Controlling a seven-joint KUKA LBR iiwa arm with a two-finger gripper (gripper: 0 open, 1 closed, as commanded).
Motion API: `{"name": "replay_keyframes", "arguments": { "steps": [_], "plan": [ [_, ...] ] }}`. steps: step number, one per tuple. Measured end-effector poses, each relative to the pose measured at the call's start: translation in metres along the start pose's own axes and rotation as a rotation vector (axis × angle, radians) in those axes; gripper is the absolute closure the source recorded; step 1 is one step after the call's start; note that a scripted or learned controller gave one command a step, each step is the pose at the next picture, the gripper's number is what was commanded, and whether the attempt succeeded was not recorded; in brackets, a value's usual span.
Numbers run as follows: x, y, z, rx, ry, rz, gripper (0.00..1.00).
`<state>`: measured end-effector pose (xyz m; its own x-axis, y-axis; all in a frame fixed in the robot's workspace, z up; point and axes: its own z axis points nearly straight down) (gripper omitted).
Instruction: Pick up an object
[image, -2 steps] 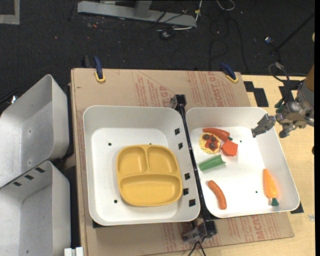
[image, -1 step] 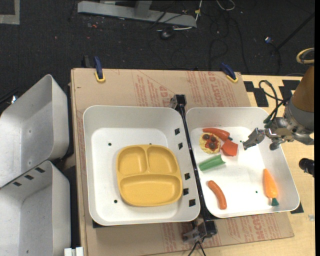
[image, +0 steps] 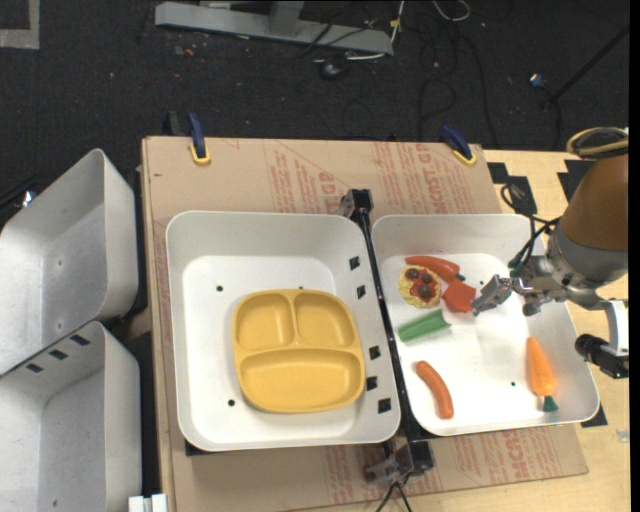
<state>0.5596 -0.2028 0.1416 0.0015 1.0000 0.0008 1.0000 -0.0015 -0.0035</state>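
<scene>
Over the right bin (image: 560, 415) I see my arm (image: 598, 225) reaching leftward, tool (image: 487, 298) low beside the red piece (image: 459, 296); its grip I cannot tell.

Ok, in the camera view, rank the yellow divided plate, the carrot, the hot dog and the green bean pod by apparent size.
1. Yellow divided plate, by far the largest.
2. Carrot.
3. Hot dog and green bean pod look about alike; I would not rank them.

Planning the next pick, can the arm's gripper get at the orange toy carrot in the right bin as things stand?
Probably yes: the orange toy carrot lies alone on bare floor of the right white bin, just below the gripper, with nothing over it.
</scene>
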Motion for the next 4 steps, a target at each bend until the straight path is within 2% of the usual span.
{"name": "replay_keyframes", "arguments": {
  "steps": [1,2,3,4],
  "plan": [
    [0.001,0.000,0.052,0.000,0.001,-0.001,0.00],
    [0.000,0.001,0.039,-0.005,-0.002,0.000,1.00],
    [-0.002,-0.007,-0.008,-0.007,-0.003,0.001,1.00],
    [0.008,-0.004,-0.062,-0.008,-0.003,-0.005,1.00]
  ]
}}
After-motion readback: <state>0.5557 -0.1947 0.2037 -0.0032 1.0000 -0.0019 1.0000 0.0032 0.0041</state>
